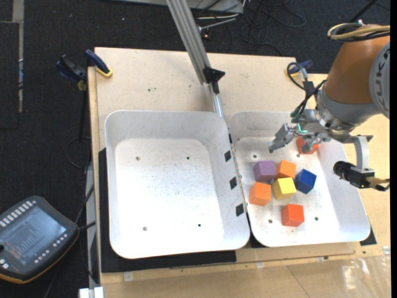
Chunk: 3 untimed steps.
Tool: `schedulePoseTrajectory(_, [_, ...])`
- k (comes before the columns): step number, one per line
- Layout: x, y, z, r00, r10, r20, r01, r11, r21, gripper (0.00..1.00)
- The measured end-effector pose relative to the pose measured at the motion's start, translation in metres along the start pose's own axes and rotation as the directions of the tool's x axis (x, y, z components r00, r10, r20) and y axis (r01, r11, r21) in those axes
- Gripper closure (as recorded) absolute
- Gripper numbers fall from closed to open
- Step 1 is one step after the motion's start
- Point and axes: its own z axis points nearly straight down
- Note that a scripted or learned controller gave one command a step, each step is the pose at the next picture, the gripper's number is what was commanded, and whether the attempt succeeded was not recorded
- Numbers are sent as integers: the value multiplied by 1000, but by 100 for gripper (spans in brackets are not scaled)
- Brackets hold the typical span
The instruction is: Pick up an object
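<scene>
Teach pendant (31,238) lies at the lower left of the frame, on dark floor beside the bench (161,73). Two shallow white bins sit side by side on the bench. Left bin (124,166), centre-left of the frame: speckled floor, a few small dark holes. Right bin (347,222), right of centre, holds the blocks. A tight cluster sits near its middle: purple block (265,171) at upper left, orange block (287,169) just beside it to the right, yellow block (285,187) below those two, blue block (306,180) at the right of the cluster, a second orange block (260,193) at lower left touching the yellow one. A red-orange block (293,215) sits a little below the cluster, apart from it. Another red-orange block (307,144) lies toward the upper part of the bin, partly hidden under the gripper (290,135). The arm enters from the right edge, its orange band in the upper right of the frame. Whether the gripper is open, closed or holding that block cannot be told; the wrist hardware covers it. A metal pole (189,33) slants from top centre down to the gap between the bins. Blue-and-yellow clamps (84,67) sit at the bench's upper corners.
</scene>
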Motion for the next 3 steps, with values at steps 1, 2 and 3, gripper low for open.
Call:
schedulePoseTrajectory(1, [0, 1, -3, 1000, 1, 1, -1, 1000, -5, 0])
schedulePoseTrajectory(2, [-9, 0, 46, 1000, 3, 1, -3, 1000, 0, 0])
schedulePoseTrajectory(3, [-12, 10, 99, 1000, 3, 11, -3, 1000, -22, 0])
